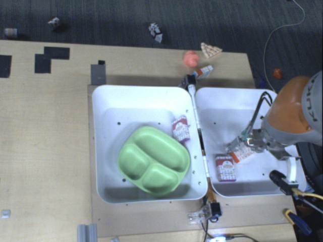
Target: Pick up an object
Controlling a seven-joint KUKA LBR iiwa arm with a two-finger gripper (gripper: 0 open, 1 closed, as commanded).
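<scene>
Two shallow white bins sit side by side on my pale wooden bench. The left bin (101, 135) holds a light green plastic tray with three compartments (154, 159), lying tilted toward the near side, and a small red and white packet (180, 128) just beside the tray's far right edge, close to the wall between the bins.

The right bin (222, 105) is where I am working. My grey arm with its orange band (290, 110) reaches in from the right, and my gripper (241, 147) is down low over the bin floor, near the middle. Just beside it, on the near left, lies a small red and white box (226, 168), flat on the floor. Something pale and orange sits right at my gripper tip, but it is too small and blurred for me to name, and I cannot tell whether my gripper is released or clenched, or whether it grasps anything.

As I judge it, the pick is not yet done: the box rests on the bin floor and nothing is clearly lifted. What remains is to secure one object and raise it clear of the bin.

Beyond the bins, on the far side of the bench, rest a small pink ball (191, 58) and a triangular pale toy (211, 50).
</scene>
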